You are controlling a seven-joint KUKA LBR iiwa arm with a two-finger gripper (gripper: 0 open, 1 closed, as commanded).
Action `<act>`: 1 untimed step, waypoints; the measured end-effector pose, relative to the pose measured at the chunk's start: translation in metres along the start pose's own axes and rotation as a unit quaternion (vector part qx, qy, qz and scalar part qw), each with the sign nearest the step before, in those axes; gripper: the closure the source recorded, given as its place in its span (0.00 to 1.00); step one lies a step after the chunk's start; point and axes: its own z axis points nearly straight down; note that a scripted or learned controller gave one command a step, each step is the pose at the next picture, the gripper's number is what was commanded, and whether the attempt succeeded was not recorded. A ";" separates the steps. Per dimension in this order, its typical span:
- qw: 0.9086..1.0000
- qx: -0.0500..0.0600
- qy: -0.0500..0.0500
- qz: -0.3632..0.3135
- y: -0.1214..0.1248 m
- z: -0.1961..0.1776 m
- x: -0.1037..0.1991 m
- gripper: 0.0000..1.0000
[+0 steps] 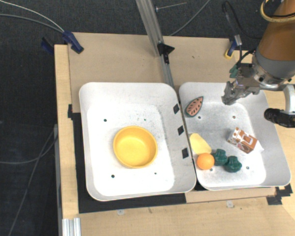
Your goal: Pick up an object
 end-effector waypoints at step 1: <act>1.000 0.002 0.001 -0.002 -0.002 -0.008 0.051 1.00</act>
